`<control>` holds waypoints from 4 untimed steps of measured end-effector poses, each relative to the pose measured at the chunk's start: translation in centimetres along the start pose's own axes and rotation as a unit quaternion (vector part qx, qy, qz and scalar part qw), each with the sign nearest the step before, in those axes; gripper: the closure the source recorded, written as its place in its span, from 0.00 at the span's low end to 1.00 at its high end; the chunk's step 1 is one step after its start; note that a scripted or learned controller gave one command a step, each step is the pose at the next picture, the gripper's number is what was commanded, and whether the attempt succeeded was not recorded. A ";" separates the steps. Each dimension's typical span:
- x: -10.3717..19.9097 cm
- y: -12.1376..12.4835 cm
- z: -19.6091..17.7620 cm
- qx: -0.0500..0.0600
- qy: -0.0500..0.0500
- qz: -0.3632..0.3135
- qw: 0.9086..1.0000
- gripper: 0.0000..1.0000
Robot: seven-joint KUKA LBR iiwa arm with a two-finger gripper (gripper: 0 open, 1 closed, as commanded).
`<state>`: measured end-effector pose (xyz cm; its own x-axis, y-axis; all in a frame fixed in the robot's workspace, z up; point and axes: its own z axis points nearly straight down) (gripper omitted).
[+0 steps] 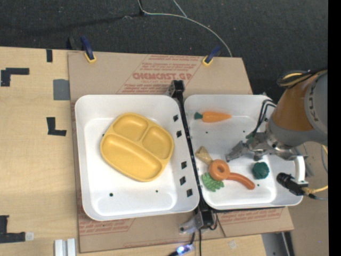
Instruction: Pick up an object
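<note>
A: The gripper's (238,152) two fingers (233,156) are spread a little apart over the right white bin's (242,198) floor, with nothing between them. The grasp is not made.

B: Then the lift is left as well. Starting at the near edge, what lies within reach?

A: Nearest the front, a small green leafy toy (211,182) sits by the divider, and beside it an orange ring-shaped toy with a curved tail (228,174) runs toward the right. A dark green round knobbly object (260,170) sits close under the wrist. A pale tan wedge-shaped piece (203,154) lies just behind the ring.

B: And the fingertips are closest to which?

A: They hang just beyond the ring, near it but apart from it. Whether they touch the floor is unclear.

B: Farther back?

A: An orange toy carrot with a green tip (212,117) lies near the far wall, well apart from the gripper. In the left white bin (88,113) a yellow plastic divided plate (137,146) rests alone.

B: So nothing is raised.

A: Every object lies on a bin floor. Choosing, closing and lifting all appear to remain.
</note>
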<state>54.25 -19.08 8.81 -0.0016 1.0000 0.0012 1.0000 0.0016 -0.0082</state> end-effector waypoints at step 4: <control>1.7 0.2 -14.4 -0.003 0.000 -0.001 1.000 1.00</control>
<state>54.61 -17.41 23.18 -0.0034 1.0000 0.0004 1.0000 0.0034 -0.0015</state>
